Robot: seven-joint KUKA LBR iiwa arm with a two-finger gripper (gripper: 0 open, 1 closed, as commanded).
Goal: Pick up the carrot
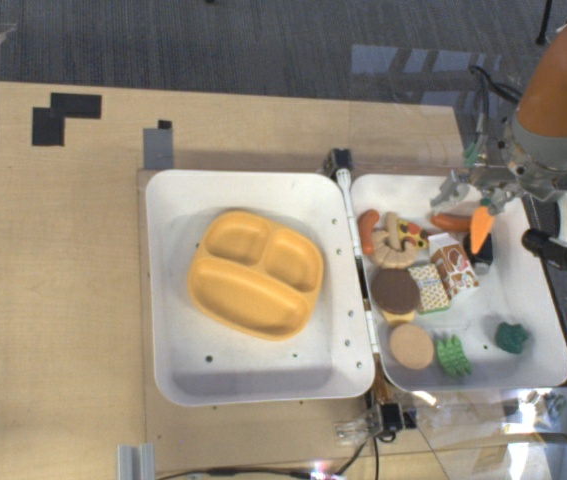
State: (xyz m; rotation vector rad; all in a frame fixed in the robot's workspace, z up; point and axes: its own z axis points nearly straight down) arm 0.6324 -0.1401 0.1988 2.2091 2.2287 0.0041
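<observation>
We see a big bench (pixel 63 298) with two white bins. The left bin (pixel 173 368) holds a yellow tray (pixel 255 272). The right bin (pixel 538 353) is full of toy food.

The arm (pixel 563 88) comes in at three o'clock. The carrot (pixel 479 231) is at the right bin's one o'clock corner, small, orange and pointing down. It sits right under the tool (pixel 478 193), touching it or nearly so. We cannot tell if the tool is open or closed, or if it has the carrot.

We think the carrot is a light, hard, smooth plastic toy. It may slip. We would pinch the thick top part, across its sides.
</observation>
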